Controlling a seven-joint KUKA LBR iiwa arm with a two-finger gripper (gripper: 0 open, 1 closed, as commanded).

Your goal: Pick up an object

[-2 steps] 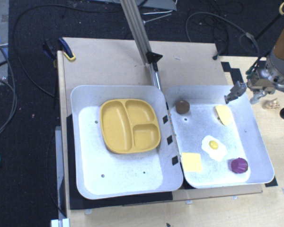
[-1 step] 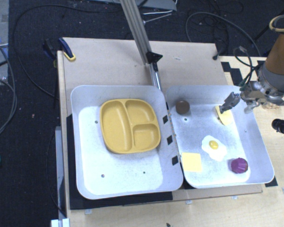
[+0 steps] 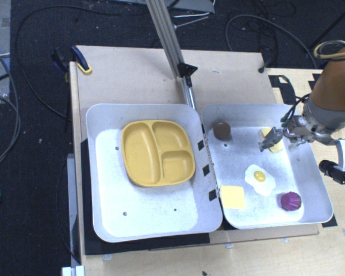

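My gripper (image 3: 271, 141) hangs over the back right part of the right bin (image 3: 310, 211), reaching in from the right. Its dark fingers sit right over a small yellow object (image 3: 274, 145), which they partly hide. A fried egg toy (image 3: 260, 178) lies nearer the front, with a purple round object (image 3: 290, 200) to its right. A yellow cheese slice (image 3: 233, 197) rests at the bin's front left. A brown ball (image 3: 221, 130) sits at the back left of that bin.
The left bin (image 3: 103, 211) holds a yellow divided plate (image 3: 158, 152). A slanted metal pole (image 3: 168, 30) rises from between the bins at the back. Cables run over the dark floor around the bench.
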